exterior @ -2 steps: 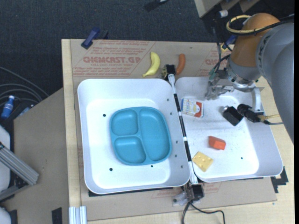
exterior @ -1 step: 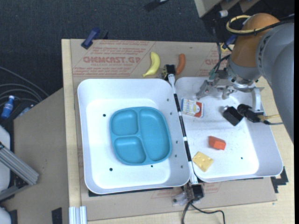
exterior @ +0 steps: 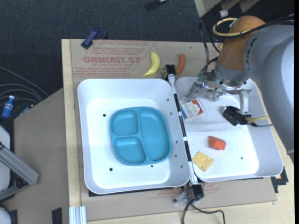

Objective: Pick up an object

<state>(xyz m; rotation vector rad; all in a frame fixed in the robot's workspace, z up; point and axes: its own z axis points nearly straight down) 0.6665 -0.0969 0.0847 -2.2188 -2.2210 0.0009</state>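
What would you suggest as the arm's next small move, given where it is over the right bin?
Probably lower the gripper slightly toward the small white-and-red packet just below it in the right bin. That packet lies closest, while the orange block and the yellow wedge sit farther off.

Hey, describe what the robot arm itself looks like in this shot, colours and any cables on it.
The arm is a bulky, rounded, light grey casing with a glossy orange band above the wrist. A yellow cable loop and thin black cables run beside the orange part. Below sits a metallic silver wrist block carrying the pincer, small and grey.
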